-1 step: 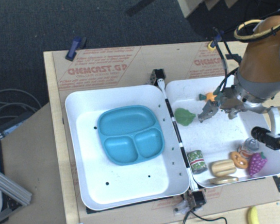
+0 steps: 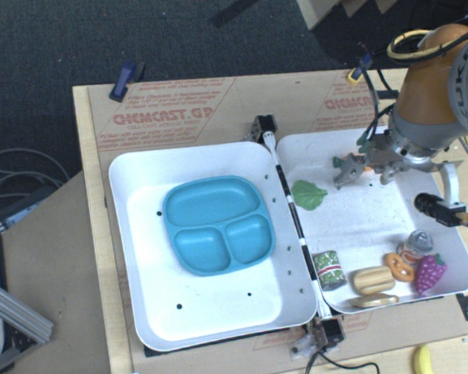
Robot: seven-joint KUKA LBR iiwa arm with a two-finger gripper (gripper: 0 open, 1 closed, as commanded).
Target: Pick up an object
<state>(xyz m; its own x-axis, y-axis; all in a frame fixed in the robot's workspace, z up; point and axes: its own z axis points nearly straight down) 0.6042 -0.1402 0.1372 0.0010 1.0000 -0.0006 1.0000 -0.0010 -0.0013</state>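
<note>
Here, jaws (image 2: 351, 169) near right bin's (image 2: 359, 220) far edge

Two white bins are sitting side by side: the left bin (image 2: 142, 255) and the right bin (image 2: 360, 228). One blue divided plate (image 2: 218, 224), with three compartments, is lying in the left bin. The right bin is holding one green leaf (image 2: 308, 193), one small can (image 2: 329, 268), one bread roll (image 2: 372, 278), one pretzel (image 2: 401, 264) and one bunch of purple grapes (image 2: 429, 272).
</note>
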